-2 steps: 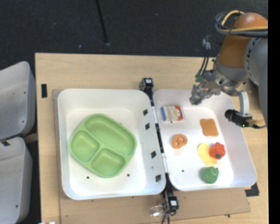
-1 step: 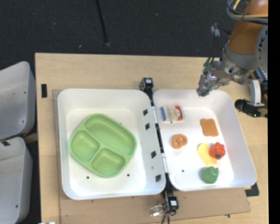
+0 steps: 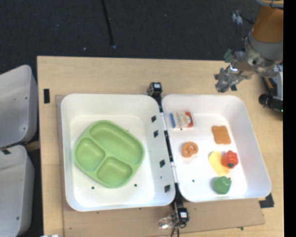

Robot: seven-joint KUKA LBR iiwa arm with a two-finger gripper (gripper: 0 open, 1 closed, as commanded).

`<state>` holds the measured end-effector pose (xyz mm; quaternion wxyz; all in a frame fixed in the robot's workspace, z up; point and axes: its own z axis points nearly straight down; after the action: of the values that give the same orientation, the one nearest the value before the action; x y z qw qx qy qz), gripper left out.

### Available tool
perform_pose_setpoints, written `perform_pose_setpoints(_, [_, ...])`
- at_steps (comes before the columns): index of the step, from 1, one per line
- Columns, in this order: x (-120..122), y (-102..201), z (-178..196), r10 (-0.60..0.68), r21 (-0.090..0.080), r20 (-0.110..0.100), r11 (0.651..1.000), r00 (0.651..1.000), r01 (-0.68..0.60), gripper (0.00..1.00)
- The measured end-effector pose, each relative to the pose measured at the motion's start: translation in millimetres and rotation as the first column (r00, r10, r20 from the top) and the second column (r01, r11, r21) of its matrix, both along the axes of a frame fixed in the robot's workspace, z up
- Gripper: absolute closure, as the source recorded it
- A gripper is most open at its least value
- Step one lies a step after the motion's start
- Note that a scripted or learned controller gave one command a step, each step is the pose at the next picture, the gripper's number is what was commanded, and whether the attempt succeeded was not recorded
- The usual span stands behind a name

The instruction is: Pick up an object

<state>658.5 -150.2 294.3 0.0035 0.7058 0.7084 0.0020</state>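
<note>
My gripper (image 3: pixel 226 81) hangs above the bench beside the far right corner of the right bin (image 3: pixel 246 113), not over anything yet; whether it is spread or pressed together I cannot tell. The bin holds my choices: a packet (image 3: pixel 181 119) by its far left corner, a pretzel (image 3: pixel 189 149), a cracker (image 3: pixel 221 135), and a red pepper (image 3: pixel 230 159) and green pepper (image 3: pixel 221 184) toward its near right corner. The cracker lies closest, so I'd judge it the easiest reach.
</note>
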Motion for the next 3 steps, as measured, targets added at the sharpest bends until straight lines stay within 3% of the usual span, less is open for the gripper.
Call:
perform_pose_setpoints(2, [9,110,-8,0.002,0.003,-0.009,1.0,1.0,-0.002,1.0])
perform_pose_setpoints(3, [12,157,-35,0.0,0.001,-0.009,1.0,1.0,0.0,1.0])
